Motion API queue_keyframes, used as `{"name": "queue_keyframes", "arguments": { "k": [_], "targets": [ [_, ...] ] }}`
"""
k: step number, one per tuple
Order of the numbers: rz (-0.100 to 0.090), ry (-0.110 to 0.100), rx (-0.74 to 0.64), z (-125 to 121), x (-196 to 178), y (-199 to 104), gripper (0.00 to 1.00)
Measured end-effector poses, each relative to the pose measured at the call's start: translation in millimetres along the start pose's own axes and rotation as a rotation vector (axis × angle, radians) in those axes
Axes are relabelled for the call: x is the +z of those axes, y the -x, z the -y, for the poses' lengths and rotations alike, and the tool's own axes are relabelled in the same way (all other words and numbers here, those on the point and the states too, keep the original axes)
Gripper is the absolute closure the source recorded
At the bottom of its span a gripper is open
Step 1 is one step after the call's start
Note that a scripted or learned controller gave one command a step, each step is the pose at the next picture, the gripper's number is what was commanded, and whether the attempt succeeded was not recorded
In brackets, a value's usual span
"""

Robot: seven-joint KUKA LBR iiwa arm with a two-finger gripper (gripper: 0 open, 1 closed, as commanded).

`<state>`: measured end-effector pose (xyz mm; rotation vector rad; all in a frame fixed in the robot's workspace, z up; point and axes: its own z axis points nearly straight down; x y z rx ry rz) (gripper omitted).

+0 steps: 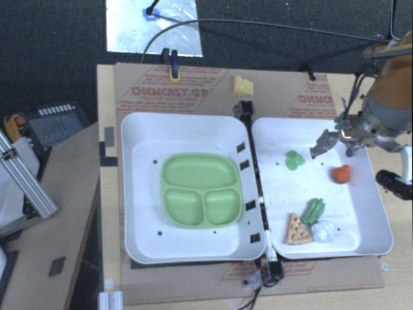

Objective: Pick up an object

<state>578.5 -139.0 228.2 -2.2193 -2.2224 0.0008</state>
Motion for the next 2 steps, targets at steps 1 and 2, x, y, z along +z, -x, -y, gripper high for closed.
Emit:
{"name": "queue_keyframes", "arguments": {
  "k": [1, 2],
  "targets": [
    [0.0, 0.0, -0.003, -9, 54, -7, 0.0],
    [-0.001, -0.003, 0.0, -7, 116, -4, 0.0]
  ]
}}
